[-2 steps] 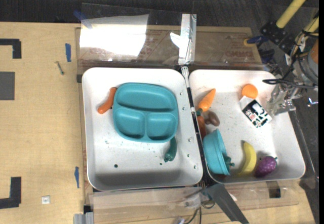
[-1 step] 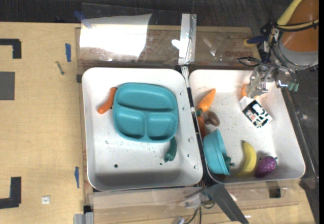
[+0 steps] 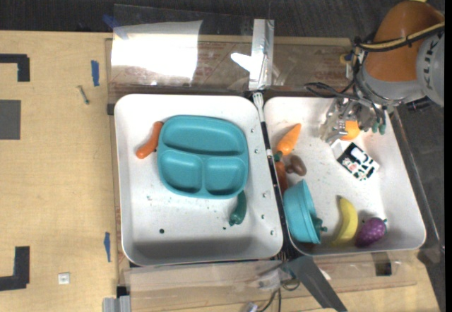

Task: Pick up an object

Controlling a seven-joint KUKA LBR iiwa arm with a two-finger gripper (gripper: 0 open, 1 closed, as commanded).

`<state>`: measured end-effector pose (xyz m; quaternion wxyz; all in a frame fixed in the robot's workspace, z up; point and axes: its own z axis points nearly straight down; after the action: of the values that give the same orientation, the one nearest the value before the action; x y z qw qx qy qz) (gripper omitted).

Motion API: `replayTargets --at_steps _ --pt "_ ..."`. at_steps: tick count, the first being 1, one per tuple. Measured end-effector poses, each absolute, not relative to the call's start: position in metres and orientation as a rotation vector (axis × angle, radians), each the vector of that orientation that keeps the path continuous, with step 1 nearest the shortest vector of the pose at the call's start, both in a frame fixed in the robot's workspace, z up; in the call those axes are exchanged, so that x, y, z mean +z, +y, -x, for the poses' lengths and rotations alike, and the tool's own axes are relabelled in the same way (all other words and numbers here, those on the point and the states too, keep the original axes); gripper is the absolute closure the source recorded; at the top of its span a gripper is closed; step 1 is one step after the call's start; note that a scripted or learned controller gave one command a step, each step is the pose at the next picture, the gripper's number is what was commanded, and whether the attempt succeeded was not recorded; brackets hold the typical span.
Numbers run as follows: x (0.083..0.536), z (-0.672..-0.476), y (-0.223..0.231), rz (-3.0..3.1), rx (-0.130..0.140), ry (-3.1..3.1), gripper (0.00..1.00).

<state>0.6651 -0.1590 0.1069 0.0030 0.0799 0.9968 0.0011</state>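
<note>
While the grey arm with its orange band reaches in from the right, its two-finger gripper hangs low over the far end of the right-hand shallow white bin. From where I stand I cannot tell how the gripper is set; the metal parts blur together over the bin floor, and nothing I can make out sits between them.

Just beside the gripper, toward the near side, lies a small black-and-white box-like object, tilted on the bin floor. Along the right bin's left wall an orange carrot-shaped toy lies at a slant, and just below it sits a small brown rounded piece. Further toward the near edge a teal bowl-like dish leans against that same left wall, tipped up on its side. Next to it a yellow plastic banana lies curved, and a purple grape-like toy touches the banana's near end, close to the bin's near right corner.

The left-hand shallow white bin holds a large teal divided plate with three compartments, lying flat near the middle. An orange sausage-shaped toy rests against the plate's left rim. A small dark-teal curved piece lies just off the plate's near right corner.

Behind both bins a sheet of clear plastic catches the light.
</note>
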Motion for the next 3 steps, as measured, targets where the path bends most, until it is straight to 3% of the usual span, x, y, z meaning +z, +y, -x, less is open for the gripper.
replayTargets --at_steps 1,2,3 --pt "0.163 -0.662 -0.104 -0.346 0.003 3.108 1.00" --pt "0.230 -0.655 -0.019 -0.583 0.006 3.073 1.00" --pt "0.185 -0.653 0.027 -0.429 0.003 3.111 1.00"
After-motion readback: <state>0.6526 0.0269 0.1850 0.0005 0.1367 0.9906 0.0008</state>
